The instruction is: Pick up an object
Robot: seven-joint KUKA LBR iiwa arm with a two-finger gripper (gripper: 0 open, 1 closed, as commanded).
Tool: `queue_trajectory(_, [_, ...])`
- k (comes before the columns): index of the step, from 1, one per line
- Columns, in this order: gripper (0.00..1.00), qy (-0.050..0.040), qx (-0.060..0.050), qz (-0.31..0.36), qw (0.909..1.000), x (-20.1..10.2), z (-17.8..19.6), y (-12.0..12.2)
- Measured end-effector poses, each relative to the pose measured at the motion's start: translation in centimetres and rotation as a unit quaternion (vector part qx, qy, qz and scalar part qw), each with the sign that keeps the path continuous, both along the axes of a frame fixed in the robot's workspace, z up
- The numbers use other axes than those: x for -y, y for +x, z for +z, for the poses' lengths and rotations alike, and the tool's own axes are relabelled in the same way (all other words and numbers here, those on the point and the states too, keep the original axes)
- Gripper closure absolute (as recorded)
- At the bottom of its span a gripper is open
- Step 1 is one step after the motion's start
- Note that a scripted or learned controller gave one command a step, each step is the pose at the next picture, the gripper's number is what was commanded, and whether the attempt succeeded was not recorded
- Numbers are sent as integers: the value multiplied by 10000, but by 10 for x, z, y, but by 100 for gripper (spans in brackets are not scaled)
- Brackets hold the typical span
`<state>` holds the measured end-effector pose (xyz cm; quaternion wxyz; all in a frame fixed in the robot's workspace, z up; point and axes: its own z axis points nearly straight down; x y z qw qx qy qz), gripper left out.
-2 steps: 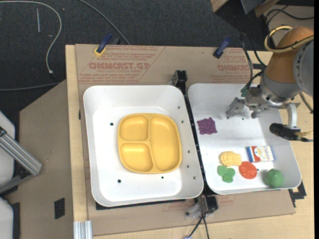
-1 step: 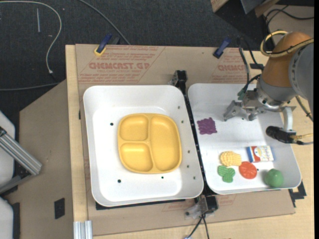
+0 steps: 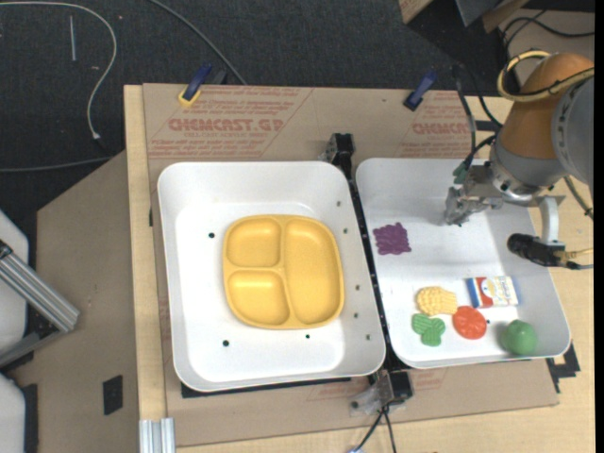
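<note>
We looked down on the surface (image 3: 283,111), brown board with red lettering, two blue clips at its far edge. On it sat the left bin (image 3: 189,215), and in its middle lay a yellow divided plate (image 3: 283,272), three compartments, flat and square to the bin walls. Just beside it sat the right bin (image 3: 415,182), the two rims touching along the centre seam.

Over the right bin's far corner we saw the arm (image 3: 538,130), grey with its orange band, reaching in from the right. The claw (image 3: 460,208) hung low over bare white floor near the back of that bin, with nothing between its tips that we could see; spread or pressed together, we could not tell from this angle.

The objects were all well apart from the claw. A purple bunch of grapes (image 3: 392,239) lay near the bin's left wall. Nearer the front we spotted a small carton (image 3: 492,292), a yellow corn piece (image 3: 436,300), a red toy (image 3: 469,323), a green ball (image 3: 517,337) at the front right corner, and a green leafy piece (image 3: 427,329) just below the corn.
</note>
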<state>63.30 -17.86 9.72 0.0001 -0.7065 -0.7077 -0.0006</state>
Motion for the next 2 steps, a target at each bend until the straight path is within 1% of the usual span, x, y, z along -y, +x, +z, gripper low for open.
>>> queue_trajectory(1, [100, -10, 26, 2, 10000, -10, 57, 5])
queue_trajectory(2, [100, -14, 27, -3, 10000, -4, 103, 9])
